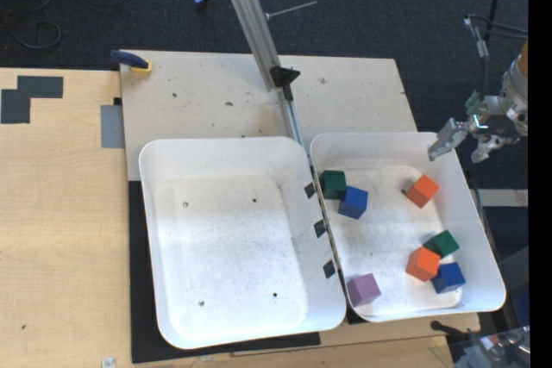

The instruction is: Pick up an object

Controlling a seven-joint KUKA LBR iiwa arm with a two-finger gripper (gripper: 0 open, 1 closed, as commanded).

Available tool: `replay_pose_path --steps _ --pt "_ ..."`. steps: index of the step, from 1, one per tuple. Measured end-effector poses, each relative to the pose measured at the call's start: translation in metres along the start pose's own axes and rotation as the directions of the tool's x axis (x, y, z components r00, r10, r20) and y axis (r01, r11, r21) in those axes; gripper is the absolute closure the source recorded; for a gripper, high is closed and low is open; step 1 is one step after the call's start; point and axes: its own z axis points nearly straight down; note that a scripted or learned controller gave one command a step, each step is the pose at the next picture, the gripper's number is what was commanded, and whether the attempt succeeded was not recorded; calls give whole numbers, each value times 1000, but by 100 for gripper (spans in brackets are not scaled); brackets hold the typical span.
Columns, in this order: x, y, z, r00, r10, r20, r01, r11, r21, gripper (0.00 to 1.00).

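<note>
I've got the gripper parked at frame right, fingers spread w/ nothing in them, approach step; next: drop onto orange cube in right bin.

Slanted aluminium rail above the bins — blue-handled clamp at bench corner

From my seat, the divider where the two bins meet is my landmark. Left of it, the left bin gives me a wide bare floor. Right of it, a green cube and a blue cube touch just beside the divider. Farther right an orange cube stands alone with room around it. Toward the near-right corner, a green, orange and blue cluster crowds together; a purple cube sits near the divider's near end.
</note>
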Motion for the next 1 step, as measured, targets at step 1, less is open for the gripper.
replay_pose_path --steps 1 --pt "0 1 -3 1000 -3 2 3 1000 -4 0"
